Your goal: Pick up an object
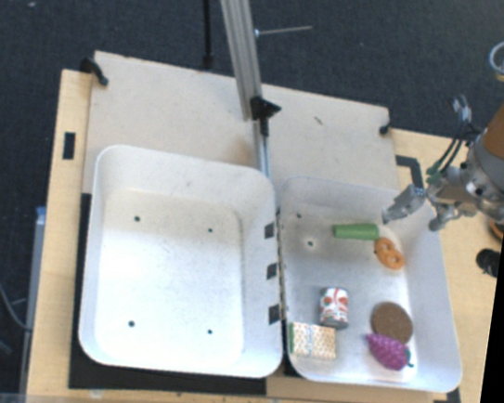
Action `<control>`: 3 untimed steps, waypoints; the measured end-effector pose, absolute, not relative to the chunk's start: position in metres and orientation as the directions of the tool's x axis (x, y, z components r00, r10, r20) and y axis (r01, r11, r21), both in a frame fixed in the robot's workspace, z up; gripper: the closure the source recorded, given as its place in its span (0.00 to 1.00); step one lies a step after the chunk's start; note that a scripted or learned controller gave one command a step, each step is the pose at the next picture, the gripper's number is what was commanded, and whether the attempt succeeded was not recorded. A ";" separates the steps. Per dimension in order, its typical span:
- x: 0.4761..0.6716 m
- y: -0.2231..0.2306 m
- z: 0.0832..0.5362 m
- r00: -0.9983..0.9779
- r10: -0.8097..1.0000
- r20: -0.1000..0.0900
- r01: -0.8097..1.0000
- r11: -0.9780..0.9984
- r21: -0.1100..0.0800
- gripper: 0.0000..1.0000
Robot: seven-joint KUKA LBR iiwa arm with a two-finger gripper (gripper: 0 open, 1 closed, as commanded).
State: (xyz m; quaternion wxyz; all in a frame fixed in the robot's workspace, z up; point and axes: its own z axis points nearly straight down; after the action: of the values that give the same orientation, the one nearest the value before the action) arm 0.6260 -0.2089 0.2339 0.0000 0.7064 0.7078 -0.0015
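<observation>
Hand [417, 209] hangs over the far right edge of the right bin [439, 299], at the end of the grey arm with its orange band. 2 fingers spread apart, nothing between them. Left finger tip sits just above the bin's far rim; right finger over the rim itself.

Right bin holds 6 things. Left bin [117, 223] carries none of them.

- Green cylinder [355, 231]: lying flat, near the far edge, long axis across the bin. Nearest candidate to the hand. Looks stiff and light, probably plastic; smooth skin may slip. Best taken across the short width at mid-length, fingers either side of the long axis.
- Orange piece [390, 254]: just beside the green cylinder's right end, possibly touching. Small, rounded, uneven; likely light. Crowds a grasp at that end of the cylinder.
- Small can [335, 307]: upright, mid-bin, red and white label. Rigid, round wall; pinch across the diameter.
- Brown disc [392, 320]: flat, low profile, hard to get fingers under.
- Purple cluster [388, 351]: near right corner, touching the disc's near edge. Bumpy, probably soft rubber or plastic; grips well.
- Patterned block [314, 341]: near left corner, against the bin wall; wall blocks 1 finger.

Judgement: green cylinder is the easiest pick.
</observation>
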 end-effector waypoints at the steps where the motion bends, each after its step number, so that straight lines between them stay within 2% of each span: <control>1: 0.624 -0.210 0.192 -0.001 1.000 -0.002 1.000 0.001 -0.002 0.00; 2: 0.623 -0.204 0.131 -0.002 1.000 -0.001 1.000 0.002 -0.004 0.00; 3: 0.625 -0.205 0.147 0.000 1.000 -0.003 1.000 0.000 0.005 1.00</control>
State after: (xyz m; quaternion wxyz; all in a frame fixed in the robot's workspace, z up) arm 0.6250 -0.2053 0.1469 0.0030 0.7070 0.7072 0.0008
